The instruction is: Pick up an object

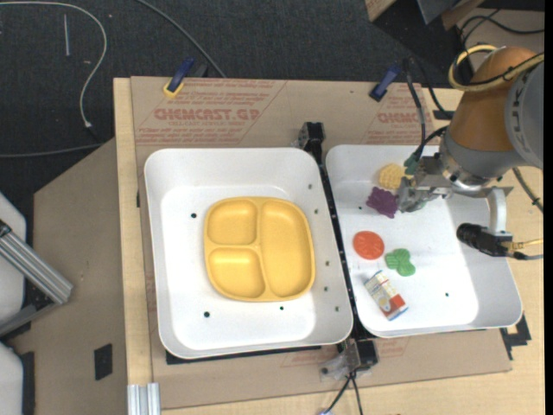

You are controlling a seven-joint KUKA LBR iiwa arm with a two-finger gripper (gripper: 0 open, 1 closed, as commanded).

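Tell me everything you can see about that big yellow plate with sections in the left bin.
The yellow divided plate looks like smooth, slightly glossy plastic, a rounded square with a raised rim. Low ridges split it into three compartments: two smaller ones on the camera's left side, one above the other, and one long one on the right. It lies flat, right way up, near the middle of the left white bin, slightly turned. Nothing lies in it or touches it besides the bin floor.

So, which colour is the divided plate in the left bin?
Yellow: the plate shows clearly in the camera view.
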